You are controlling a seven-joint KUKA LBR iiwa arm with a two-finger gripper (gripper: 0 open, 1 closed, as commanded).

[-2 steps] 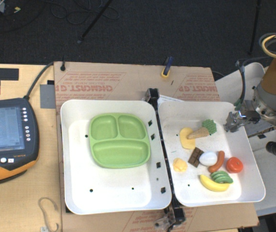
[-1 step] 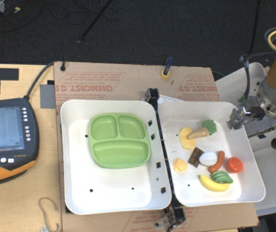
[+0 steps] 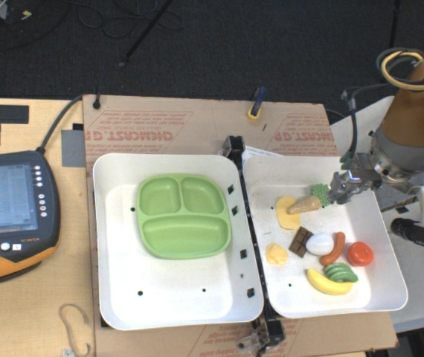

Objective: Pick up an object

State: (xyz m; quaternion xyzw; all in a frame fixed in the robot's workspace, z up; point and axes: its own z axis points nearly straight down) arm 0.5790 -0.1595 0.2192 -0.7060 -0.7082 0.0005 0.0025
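Note:
The right bin (image 3: 390, 288) holds several toy foods. A tan cone with a green end (image 3: 309, 201) lies tilted over a yellow wedge (image 3: 284, 216) near the bin's middle. My gripper (image 3: 341, 190) comes in from the right and sits right against the cone's green end; whether it grips the cone is unclear. Nearer the front lie a brown chocolate piece (image 3: 300, 242), a white egg (image 3: 320, 243), an orange-red sausage (image 3: 334, 248), a red tomato (image 3: 360, 253), a banana (image 3: 326, 283) with a green piece (image 3: 341, 272) on it, and a small yellow lump (image 3: 276, 254).
The left bin (image 3: 115, 274) carries a green divided plate (image 3: 184, 216). A black divider (image 3: 246, 229) runs between the bins. A tablet-like pendant (image 3: 11, 207) lies on the bench at far left. The arm's orange band (image 3: 409, 117) rises at the right edge.

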